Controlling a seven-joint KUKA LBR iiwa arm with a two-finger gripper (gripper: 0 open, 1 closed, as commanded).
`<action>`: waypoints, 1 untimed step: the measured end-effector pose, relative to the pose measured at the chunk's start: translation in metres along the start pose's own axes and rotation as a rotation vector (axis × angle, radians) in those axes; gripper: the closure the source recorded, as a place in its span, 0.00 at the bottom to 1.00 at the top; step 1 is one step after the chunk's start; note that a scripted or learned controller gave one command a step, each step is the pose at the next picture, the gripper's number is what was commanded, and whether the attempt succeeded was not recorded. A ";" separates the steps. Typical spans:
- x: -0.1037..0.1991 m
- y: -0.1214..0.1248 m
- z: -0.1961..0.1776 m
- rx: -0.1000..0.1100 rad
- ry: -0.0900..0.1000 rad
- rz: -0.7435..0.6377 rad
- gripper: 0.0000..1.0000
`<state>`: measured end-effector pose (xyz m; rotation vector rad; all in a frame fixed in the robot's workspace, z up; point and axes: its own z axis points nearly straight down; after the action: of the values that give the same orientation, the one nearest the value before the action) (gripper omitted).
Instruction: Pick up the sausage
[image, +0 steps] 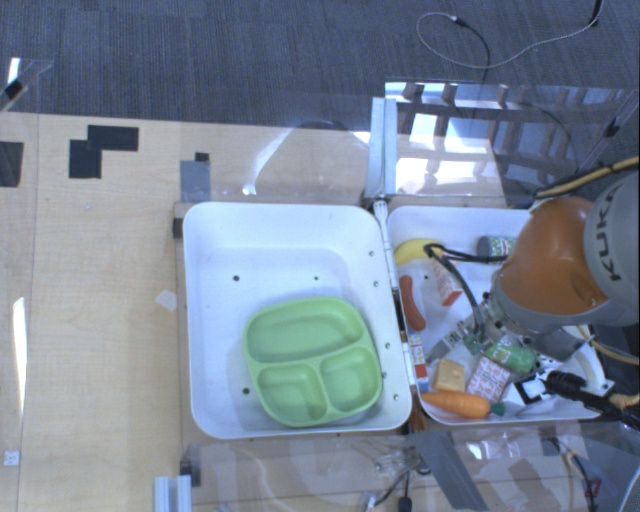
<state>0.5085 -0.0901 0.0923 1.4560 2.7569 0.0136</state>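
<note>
Plainly "KU" on the arm (600, 262)

The arm (560, 265) covers much of the right bin (470, 215), hiding the end effector

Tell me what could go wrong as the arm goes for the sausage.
The sausage lies right against the right bin's left wall, so a finger may hit the wall. The gripper sits in clutter, a carrot and small packets, and might grab one of those instead.
</note>
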 end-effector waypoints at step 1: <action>-0.071 0.008 -0.033 0.016 0.010 0.324 0.00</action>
<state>0.5541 -0.1442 0.1271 1.8924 2.5006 0.0046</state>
